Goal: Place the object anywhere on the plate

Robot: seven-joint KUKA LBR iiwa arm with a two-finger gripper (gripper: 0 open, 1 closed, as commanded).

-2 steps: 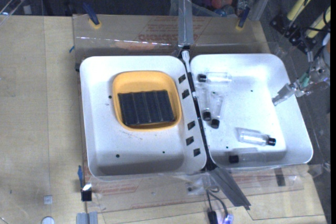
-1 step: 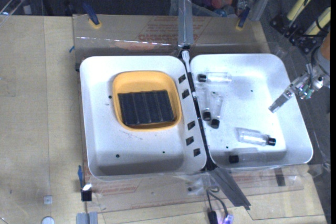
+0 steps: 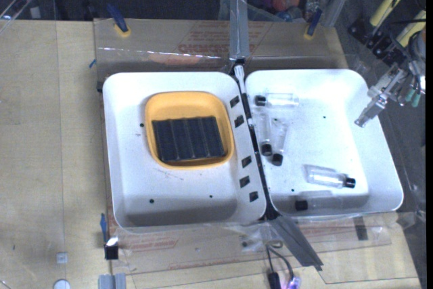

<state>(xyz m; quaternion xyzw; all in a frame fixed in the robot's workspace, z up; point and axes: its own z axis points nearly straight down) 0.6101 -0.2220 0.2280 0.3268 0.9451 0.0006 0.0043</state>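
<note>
Nearest you, low in the right bin (image 3: 379, 166), lies a clear vial (image 3: 327, 177) with a black cap; three more sit toward its upper left. Your gripper (image 3: 373, 107) hangs at the frame's right edge, apparently over that bin's rim; you cannot tell its jaw state. Left bin (image 3: 122, 145) holds the yellow plate (image 3: 187, 103), bearing a dark ribbed block (image 3: 187, 139).

Hand (image 3: 371, 113) low at the right edge, fingers angled down-left.
</note>
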